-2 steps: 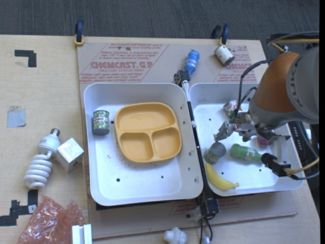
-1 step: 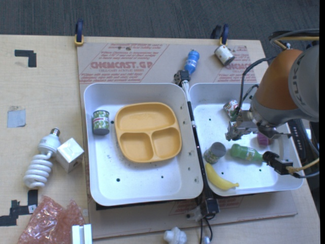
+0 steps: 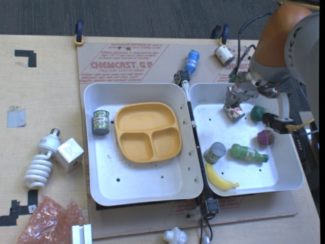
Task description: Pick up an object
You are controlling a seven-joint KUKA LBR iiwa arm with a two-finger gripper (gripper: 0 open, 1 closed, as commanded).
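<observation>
A: What lies nearest in the right bin [image 3: 284, 179]?

B: A banana [image 3: 219, 178] at the front edge, then a small can [image 3: 215, 152] and a green bottle [image 3: 248, 153] lying on its side.

A: And farther back?

B: The pincer [image 3: 234, 105] hangs over a small red-and-white object [image 3: 234, 113]; whether it grips cannot be told. The left bin [image 3: 142, 189] holds a yellow divided tray [image 3: 148, 131].

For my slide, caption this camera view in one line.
KUKA arm's gripper poised over a small red-and-white object in the right bin, beside a green bottle and banana; left bin holds a yellow tray.
</observation>
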